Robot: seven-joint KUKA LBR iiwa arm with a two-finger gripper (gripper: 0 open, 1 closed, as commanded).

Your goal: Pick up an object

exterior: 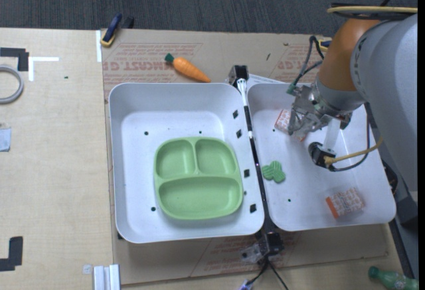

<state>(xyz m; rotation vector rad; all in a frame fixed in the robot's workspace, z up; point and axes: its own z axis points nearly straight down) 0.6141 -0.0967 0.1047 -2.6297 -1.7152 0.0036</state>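
One small packet (284, 121) is lying just beside the gripper (300, 124), looking light, thin and crinkly; pinching its edge seems best; the gripper's state cannot be told

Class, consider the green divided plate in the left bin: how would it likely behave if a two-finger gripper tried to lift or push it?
The green divided plate looks like stiff moulded plastic, so it probably holds its shape. It lies flat and wide, so it likely slides, not rolls. Its low rounded rim may be hard to pinch.
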